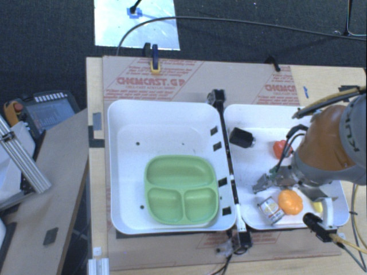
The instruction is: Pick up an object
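Our gripper point(265, 183) sat low in the right bin point(252, 159), its metal tips just above a small silver can point(269, 208) and left of an orange ball point(291, 201). We judged nothing was held; whether it stood wide or narrow we could not tell. A black block point(241, 137) lay apart near the divider, and a red piece point(279, 148) was partly hidden behind the arm. The green tray point(182, 188) lay in the left bin point(166, 119). The crowding worried us: closing there might nudge the ball or can aside and grasp nothing.

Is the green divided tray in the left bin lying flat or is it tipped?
Flat: the green tray rests on the left bin floor, compartments facing up.
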Robot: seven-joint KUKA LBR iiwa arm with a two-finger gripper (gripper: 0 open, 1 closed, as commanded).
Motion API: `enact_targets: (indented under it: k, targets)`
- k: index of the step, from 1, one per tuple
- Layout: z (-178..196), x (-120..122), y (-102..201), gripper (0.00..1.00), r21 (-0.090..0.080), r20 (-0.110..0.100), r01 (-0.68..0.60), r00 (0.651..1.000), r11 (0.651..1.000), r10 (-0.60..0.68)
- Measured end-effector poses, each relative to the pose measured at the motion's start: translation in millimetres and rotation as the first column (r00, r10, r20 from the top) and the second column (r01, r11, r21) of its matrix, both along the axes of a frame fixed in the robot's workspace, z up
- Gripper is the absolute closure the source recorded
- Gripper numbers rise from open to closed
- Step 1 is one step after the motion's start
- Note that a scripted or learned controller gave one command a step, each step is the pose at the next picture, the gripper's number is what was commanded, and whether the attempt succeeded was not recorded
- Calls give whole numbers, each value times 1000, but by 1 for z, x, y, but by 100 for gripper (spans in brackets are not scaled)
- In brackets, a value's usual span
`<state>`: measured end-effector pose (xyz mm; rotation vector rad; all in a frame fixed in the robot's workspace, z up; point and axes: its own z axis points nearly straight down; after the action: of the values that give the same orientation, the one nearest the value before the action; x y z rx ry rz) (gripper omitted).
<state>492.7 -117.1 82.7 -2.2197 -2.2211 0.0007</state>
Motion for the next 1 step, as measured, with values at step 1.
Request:
enact_targets:
  k: [1]
  targets:
    - [13, 1, 0, 100, 0, 4, -1, 1000, 1000, 1]
